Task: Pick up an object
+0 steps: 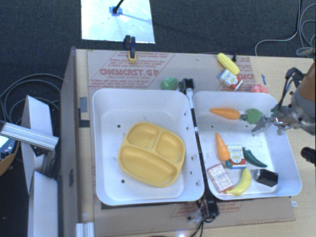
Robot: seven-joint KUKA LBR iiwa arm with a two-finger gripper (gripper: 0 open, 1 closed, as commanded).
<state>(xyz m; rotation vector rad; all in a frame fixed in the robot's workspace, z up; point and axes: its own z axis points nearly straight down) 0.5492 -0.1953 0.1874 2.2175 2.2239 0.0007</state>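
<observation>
Camera view, from above at a slant. The counter (148,65) carries two shallow white bins side by side. The left bin (106,132) contains a yellow divided tray (152,153), lying flat near the bin's centre. The right bin (284,154) contains several toy items: a long carrot (225,113) with a green leafy top (254,115) along the far side; a short carrot (222,146) near the left wall; a small printed carton (236,157) just beside the short carrot; a dark green pepper (254,158) just right of the carton; a pink-and-white packet (219,177) at the near left; a yellow banana (240,181) touching the packet; and a black block (266,177) near the banana's tip. The arm enters from the right; its gripper (260,126) hangs over the right bin's far right area, just beside the green leafy top. Its fingers appear slightly parted with nothing between them. Behind the bins, on the counter, lie a corn cob (228,63), a second small carton (230,79), a green item (169,84) and a pink item (258,88).
</observation>
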